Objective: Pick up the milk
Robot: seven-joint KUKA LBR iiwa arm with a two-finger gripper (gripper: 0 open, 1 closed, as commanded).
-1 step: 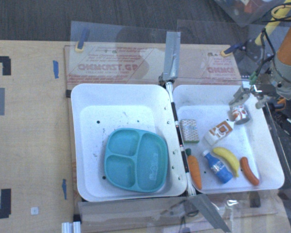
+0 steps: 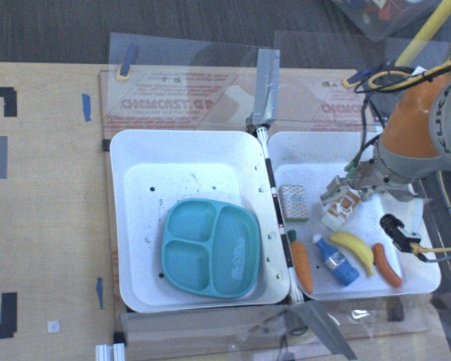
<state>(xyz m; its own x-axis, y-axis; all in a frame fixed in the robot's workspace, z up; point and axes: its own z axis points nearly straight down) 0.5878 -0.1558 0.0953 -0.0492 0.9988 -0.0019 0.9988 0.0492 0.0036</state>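
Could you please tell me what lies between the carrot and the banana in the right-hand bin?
In the camera view, a blue bottle lies between the carrot and the banana.

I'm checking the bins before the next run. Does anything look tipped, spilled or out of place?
Nothing is spilled. The milk carton lies tilted on its side in the right bin, right at the gripper. The teal plate sits flat in the left bin.

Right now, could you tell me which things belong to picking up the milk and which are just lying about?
Job:
milk carton
gripper, right above it
right bin

Lying about:
banana
carrot
blue bottle
sausage
sponge
teal divided plate
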